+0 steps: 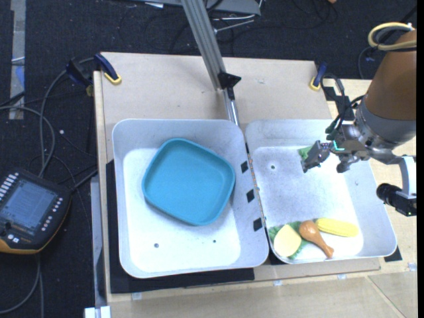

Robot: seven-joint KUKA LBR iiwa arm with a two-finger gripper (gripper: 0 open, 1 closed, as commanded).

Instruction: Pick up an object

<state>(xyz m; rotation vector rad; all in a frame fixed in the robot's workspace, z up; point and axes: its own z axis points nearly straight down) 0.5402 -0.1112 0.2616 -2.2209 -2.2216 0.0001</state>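
My worktop (pixel 199 88) is a pale wooden board with clamps at its far corners, and it carries two shallow white bins side by side. The left bin (pixel 132 197) holds a big blue square plate (pixel 189 181), which lies slightly turned and fills most of the floor there. The right bin (pixel 291 191) is speckled grey across its middle and mostly bare, with its things gathered along the near edge.

My arm (pixel 392 88) comes in from the right, the orange band sitting above the grey wrist, and reaches over the far right part of the right bin. My end effector (pixel 326 158) hangs over the upper part of that bin, its two dark fingers spread apart, one toward the left and one toward the right, with nothing between them. Just beside the left finger, at the bin's far side, a small green object (pixel 306 153) peeks out; I cannot tell what it is.

The things I could pick lie well apart from my end effector, at the near edge of the right bin: a yellow banana-like piece (pixel 338 228), a pale yellow-green rounded piece (pixel 287 241) on something green, and between them a small orange-brown drumstick-shaped toy (pixel 316 236), touching its neighbours.
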